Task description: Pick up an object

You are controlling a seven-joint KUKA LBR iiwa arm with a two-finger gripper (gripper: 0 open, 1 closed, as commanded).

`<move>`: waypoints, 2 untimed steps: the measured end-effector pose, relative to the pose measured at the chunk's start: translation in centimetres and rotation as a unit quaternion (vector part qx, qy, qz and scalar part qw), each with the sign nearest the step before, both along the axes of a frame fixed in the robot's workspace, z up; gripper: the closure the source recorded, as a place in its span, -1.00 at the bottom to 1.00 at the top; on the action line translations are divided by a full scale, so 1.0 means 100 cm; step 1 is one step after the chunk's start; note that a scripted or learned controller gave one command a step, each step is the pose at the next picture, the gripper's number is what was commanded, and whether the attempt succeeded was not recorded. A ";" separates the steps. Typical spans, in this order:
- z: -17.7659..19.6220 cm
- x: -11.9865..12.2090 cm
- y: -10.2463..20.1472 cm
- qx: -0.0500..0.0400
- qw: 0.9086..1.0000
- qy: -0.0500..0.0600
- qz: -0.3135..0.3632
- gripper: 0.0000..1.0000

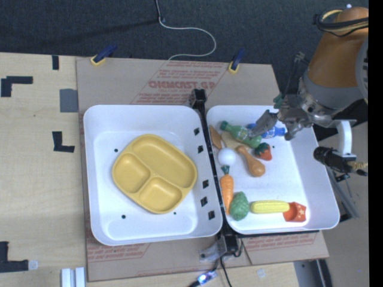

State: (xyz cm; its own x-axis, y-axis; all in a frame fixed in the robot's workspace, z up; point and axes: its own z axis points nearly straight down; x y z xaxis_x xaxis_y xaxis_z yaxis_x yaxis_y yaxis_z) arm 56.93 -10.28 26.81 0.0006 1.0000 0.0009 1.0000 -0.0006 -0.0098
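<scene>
The right bin (311, 178) holds several toy foods: a green bottle (234, 131), a brown drumstick (251, 163), a white ball (227, 156), a carrot (227, 187), a green broccoli piece (239, 205), a corn cob (268, 207), a red pepper (296, 211) and a small red fruit (264, 152). My gripper (277, 127) hangs over the bin's far side, open, its fingers straddling a small blue and white item (274, 133). Whether the fingers touch that item is unclear. The bottle's right end lies just left of the near finger.
A yellow divided plate (154, 172) lies in the left bin (99, 160). A tan piece (215, 137) rests against the right bin's left wall. The two bins meet at a black-clipped divider (206, 160). Bare white floor shows in the right bin's middle right.
</scene>
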 end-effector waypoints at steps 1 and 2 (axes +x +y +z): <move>0.004 0.002 0.000 -0.001 1.000 -0.004 0.001 -1.00; -0.060 0.000 0.006 0.000 1.000 -0.001 0.001 -1.00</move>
